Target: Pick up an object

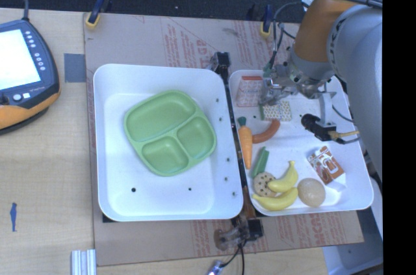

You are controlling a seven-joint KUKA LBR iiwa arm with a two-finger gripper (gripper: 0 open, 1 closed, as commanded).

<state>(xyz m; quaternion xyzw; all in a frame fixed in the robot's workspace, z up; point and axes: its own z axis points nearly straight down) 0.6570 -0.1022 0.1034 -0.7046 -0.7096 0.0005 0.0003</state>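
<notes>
My gripper (268,95) hangs low over the far left part of the right bin (361,192). Directly under and in front of it lies a white dotted cracker-like piece (277,112). A pale pink packet (247,91) lies just to its left. Nearer the front are a brown sausage (267,131), an orange carrot (245,144), a green stick (260,160), a round cookie (262,184), two yellow bananas (279,191), a tan ball (311,192) and a red-and-white snack packet (325,164). Nothing shows as held by the gripper.
The left bin (110,137) holds a green divided plate (170,132). An orange-edged tablet (23,72) lies on the bench at far left. The arm's grey body (354,39) covers the right bin's far right corner.
</notes>
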